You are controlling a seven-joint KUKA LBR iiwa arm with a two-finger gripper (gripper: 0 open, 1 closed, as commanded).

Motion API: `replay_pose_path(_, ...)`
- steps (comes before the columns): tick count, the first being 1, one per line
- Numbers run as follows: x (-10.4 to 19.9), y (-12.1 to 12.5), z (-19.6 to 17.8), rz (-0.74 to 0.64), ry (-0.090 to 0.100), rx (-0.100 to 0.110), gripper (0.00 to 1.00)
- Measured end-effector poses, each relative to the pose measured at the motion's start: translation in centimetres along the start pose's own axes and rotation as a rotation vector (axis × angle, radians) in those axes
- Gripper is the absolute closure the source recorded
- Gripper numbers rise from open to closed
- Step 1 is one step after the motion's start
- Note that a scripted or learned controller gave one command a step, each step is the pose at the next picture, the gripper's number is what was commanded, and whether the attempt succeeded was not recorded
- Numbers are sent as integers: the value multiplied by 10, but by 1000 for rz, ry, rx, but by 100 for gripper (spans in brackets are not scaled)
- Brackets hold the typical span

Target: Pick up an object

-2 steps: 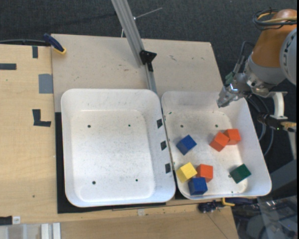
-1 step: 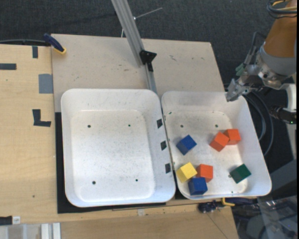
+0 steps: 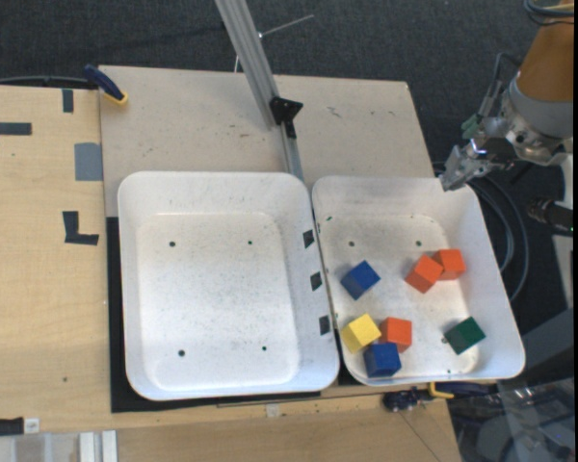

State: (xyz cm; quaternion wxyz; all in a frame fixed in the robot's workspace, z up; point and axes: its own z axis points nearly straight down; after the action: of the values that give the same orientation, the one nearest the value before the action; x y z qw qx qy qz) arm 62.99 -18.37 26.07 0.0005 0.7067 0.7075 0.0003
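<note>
Nothing picked yet: the end effector (image 3: 459,169) hangs by the right bin's (image 3: 491,248) far corner, its grip unreadable from here, while every block, like the orange cube (image 3: 425,273), lies inside.

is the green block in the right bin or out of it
In: the green block lies on the right bin's floor, near its right wall.

I see 2 white bins, the left bin (image 3: 217,287) and the right bin (image 3: 414,210), both peppered with dark specks. In the right bin lie 2 blue cubes (image 3: 360,279) (image 3: 382,359), 3 orange cubes (image 3: 425,273) (image 3: 451,263) (image 3: 398,332), 1 yellow cube (image 3: 361,331) and 1 dark green cube (image 3: 464,335). The bench (image 3: 39,258) is pale wood with dark grey tape marks.
</note>
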Motion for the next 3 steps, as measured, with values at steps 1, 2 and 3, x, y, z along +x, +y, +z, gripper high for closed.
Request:
replay_pose_path(1,49,-20,6,-4,1,3,100)
replay_pose_path(2,106,-25,1,-6,2,3,100)
replay_pose_path(3,159,-39,-2,-6,2,3,100)
